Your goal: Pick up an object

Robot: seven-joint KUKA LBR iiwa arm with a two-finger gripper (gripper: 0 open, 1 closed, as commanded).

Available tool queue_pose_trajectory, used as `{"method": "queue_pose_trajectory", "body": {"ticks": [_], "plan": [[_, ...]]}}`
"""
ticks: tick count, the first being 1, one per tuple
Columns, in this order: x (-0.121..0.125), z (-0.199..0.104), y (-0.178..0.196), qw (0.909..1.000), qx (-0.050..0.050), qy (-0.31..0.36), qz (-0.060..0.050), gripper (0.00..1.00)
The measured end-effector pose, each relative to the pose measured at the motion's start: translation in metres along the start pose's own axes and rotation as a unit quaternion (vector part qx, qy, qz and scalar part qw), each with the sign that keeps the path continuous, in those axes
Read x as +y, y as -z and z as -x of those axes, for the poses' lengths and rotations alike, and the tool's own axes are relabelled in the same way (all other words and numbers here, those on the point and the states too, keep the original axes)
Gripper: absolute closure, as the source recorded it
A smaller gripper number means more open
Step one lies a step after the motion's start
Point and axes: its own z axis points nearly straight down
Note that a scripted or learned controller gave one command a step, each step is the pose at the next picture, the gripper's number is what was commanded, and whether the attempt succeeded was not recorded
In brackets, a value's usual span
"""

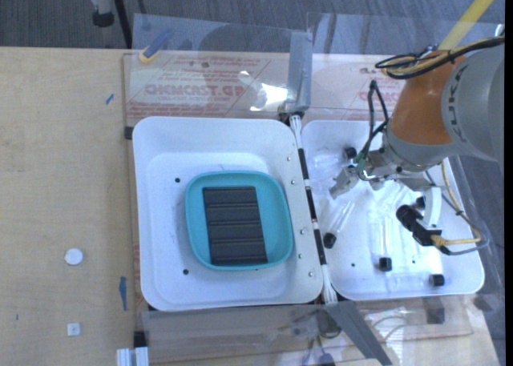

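My gripper (346,182) hangs low over the upper left part of the right bin (461,276), below the orange band of the arm (421,112). A clear plastic piece (340,214) lies on the bin floor just below it, and another clear piece (380,233) is to its right. Small black bits lie at the bin's left edge (329,239), near the front (385,263) and at the front right (437,280). I see nothing held in the gripper.
The left bin (156,276) holds a teal square dish (238,219) with a dark ribbed insert. A grey divider (308,196) runs between the bins. Black cables and a black-and-yellow connector (417,226) trail from the wrist over the right bin.
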Motion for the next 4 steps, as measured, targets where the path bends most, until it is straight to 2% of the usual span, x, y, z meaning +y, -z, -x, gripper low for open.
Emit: {"method": "queue_pose_trajectory", "body": {"ticks": [1,2,3,4], "plan": [[-0.012,-0.003,-0.014,0.9999,0.0,0.014,0.003,0.0],[-0.011,-0.001,-0.003,0.9999,-0.001,0.012,0.005,1.0],[-0.011,-0.001,-0.003,0.9999,-0.001,0.012,0.005,0.0],[0.001,-0.039,0.083,0.9995,0.0,0.031,0.001,0.0]]}}
